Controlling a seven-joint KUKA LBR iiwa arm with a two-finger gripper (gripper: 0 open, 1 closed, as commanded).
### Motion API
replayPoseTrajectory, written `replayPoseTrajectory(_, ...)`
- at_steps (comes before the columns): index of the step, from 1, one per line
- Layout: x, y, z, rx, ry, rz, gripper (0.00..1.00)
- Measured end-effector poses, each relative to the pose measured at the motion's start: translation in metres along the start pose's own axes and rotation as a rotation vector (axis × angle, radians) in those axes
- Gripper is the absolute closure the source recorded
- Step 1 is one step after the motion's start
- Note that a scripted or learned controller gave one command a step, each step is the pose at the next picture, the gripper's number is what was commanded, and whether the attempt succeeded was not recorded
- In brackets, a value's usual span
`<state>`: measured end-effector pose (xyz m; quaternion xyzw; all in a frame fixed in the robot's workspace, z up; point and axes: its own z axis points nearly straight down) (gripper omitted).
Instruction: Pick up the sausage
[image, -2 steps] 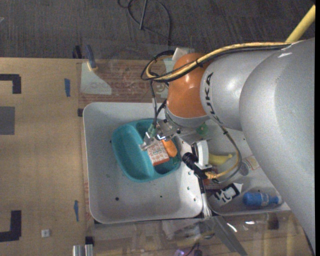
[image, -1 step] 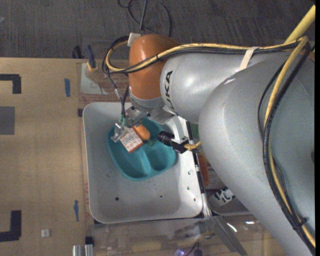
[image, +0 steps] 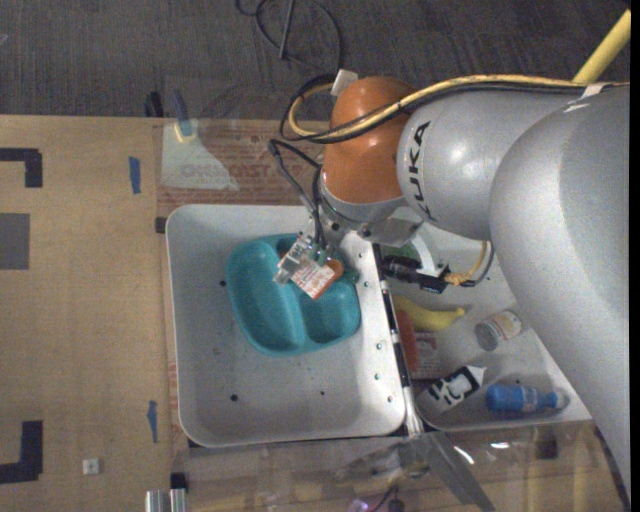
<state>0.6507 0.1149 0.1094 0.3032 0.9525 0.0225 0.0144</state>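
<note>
Sausage (image: 318, 277) is the orange-red piece seen at the tip of the jaws, above the teal dish (image: 290, 300) that sits in the left bin (image: 200, 340). The gripper (image: 305, 265) hangs over the dish's upper right part, and its small metal fingers appear pressed against the sausage, so the jaws seem to be pinching it; the view is too coarse to say whether the piece is lifted clear of the dish or touches it. The dish is a shallow two-part tray, tilted in the view, lying near the middle of the left bin toward its right wall. Above the gripper rises the orange band (image: 365, 140) of the arm, then the grey body of the arm (image: 520, 200), which covers much of the right bin (image: 540, 420). Yellow and black cables (image: 300, 110) loop around the orange band. In the right bin lie a banana (image: 430, 315), a small white bottle (image: 498, 327), a blue bottle (image: 522, 400) and a black-and-white item (image: 455, 385). Both bins rest on the wooden desk (image: 80, 330), which carries blue tape marks (image: 134, 175) and black corner marks (image: 25, 165) on its left part.
</note>
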Motion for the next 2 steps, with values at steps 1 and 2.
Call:
replayPoseTrajectory(1,0.018,-0.015,-0.328,0.053,-0.008,0.723,1.0)
replayPoseTrajectory(2,0.04,-0.026,-0.193,0.051,0.008,0.204,1.0)
